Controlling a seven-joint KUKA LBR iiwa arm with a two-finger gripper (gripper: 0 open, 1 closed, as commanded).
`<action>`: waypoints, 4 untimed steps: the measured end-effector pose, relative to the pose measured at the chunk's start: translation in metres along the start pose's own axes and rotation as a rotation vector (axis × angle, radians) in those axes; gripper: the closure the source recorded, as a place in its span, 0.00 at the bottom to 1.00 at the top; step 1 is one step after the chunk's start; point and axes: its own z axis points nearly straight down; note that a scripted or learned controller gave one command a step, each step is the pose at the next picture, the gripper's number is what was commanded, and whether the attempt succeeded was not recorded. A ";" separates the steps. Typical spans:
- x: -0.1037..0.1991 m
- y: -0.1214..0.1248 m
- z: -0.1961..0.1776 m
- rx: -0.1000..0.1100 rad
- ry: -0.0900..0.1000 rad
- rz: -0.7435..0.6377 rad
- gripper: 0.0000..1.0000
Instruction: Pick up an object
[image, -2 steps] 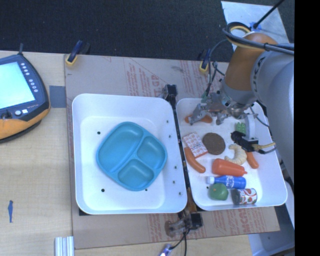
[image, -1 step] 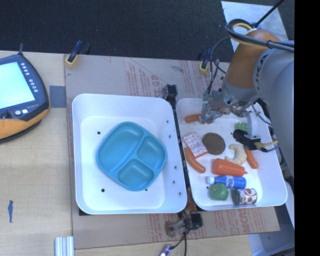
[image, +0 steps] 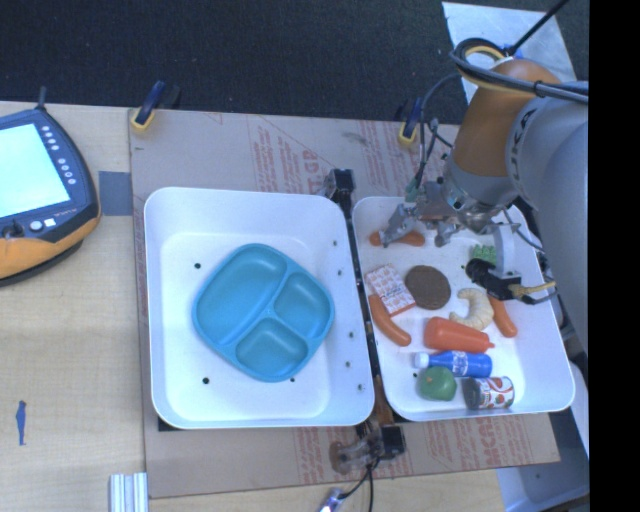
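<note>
The gripper (image: 420, 234) is being held low over the far left corner of the right bin (image: 556, 340). Its fingers are being kept spread apart, and nothing is being gripped between them. A small orange piece (image: 381, 238) is being seen just beside the finger nearer the bins' shared wall.

The rest of the right bin's load is being carried nearer the camera. A brown disc (image: 428, 286) is being shown beside a red-and-white checked square (image: 388, 288), with a sausage (image: 389, 322) just below the square. A carrot (image: 457, 334) is being shown near the middle, touched from above by a pale curved piece (image: 474, 306). A small green item (image: 484, 252) is being seen by the far right side. Along the near wall a green fruit (image: 436, 384), a blue-and-white bottle (image: 455, 363) and a can (image: 488, 392) are being kept close together.

In the left bin (image: 170, 300) only a blue divided plate (image: 263, 312) is being held, lying flat and turned askew.

Reddish print is being shown on the cardboard (image: 290, 150) under the bins, and a label on the can, but neither can be read.
</note>
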 end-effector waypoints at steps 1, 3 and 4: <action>-0.001 0.000 -0.010 -0.002 -0.001 -0.002 1.00; 0.003 0.000 0.031 -0.003 0.000 0.008 0.00; 0.002 0.000 0.020 -0.001 0.001 0.006 1.00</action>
